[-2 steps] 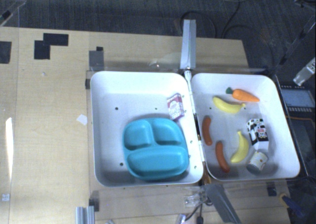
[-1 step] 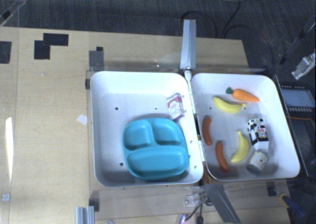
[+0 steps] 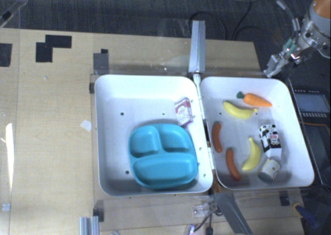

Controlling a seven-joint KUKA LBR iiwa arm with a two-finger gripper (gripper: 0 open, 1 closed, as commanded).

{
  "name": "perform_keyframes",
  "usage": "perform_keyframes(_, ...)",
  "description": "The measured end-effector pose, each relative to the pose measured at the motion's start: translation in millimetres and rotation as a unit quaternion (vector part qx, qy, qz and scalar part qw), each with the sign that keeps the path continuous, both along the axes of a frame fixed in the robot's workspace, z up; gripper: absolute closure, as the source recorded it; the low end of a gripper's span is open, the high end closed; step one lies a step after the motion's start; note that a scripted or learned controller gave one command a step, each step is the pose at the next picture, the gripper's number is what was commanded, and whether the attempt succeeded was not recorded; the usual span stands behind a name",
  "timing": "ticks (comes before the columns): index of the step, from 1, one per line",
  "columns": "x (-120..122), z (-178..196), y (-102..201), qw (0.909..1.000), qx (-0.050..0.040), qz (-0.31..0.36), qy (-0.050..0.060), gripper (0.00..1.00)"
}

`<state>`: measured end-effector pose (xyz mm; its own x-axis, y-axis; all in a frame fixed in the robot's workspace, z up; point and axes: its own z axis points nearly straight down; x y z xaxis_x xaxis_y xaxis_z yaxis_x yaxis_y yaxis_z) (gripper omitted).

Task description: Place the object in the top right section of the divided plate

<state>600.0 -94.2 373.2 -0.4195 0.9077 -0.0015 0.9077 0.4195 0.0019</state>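
Small pink packet (image 3: 183, 112) lay in left bin (image 3: 111, 141), just beyond blue divided plate (image 3: 163, 156), near top right section. Likely the object, though right bin (image 3: 295, 125) held candidates too. Tool (image 3: 275, 65) hovered off right bin's far corner; grip state unreadable. Best: descend squarely, release low.

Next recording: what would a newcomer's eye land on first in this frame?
The blue divided plate in the left bin stands out most, with a small pink packet just above it. The right bin holds an orange carrot, two bananas and two sausages, while the tool hovers beyond its far right corner.
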Motion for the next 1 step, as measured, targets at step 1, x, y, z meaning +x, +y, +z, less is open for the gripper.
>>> perform_keyframes(1,62.7,-21.3,76.3,0.9996,0.0003,-0.028,0.000,1.00)
